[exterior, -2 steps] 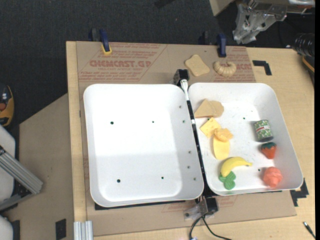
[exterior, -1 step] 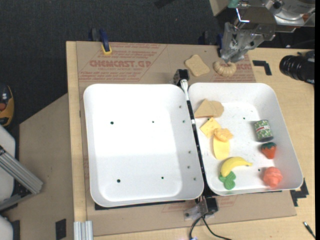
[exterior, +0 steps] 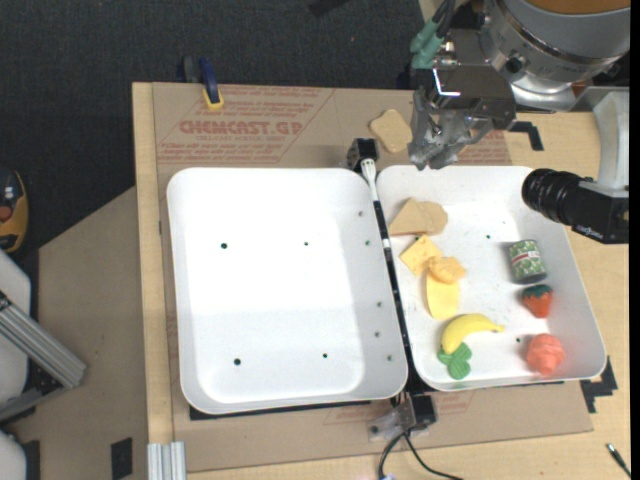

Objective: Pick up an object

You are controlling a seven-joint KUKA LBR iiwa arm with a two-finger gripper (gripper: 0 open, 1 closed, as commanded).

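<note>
My gripper (exterior: 432,156) hangs above the far left corner of the right bin (exterior: 570,258), its fingertips close together with nothing seen between them. Just below it in that bin lies a tan bread slice (exterior: 418,216), then a yellow cheese wedge (exterior: 420,253), an orange-yellow piece (exterior: 445,269) and a pale yellow slice (exterior: 441,296). Further toward the front lie a banana with a green end (exterior: 467,330) and a pink-red round fruit (exterior: 545,353). A green can (exterior: 524,260) and a strawberry (exterior: 538,299) sit at the right side.
The left bin (exterior: 200,208) lies beside the right one, joined by a black hinge strip (exterior: 385,258). A tan cracker-shaped piece (exterior: 390,128) rests on the cardboard behind the bins. A black cylindrical device (exterior: 575,203) overhangs the right bin's far right edge.
</note>
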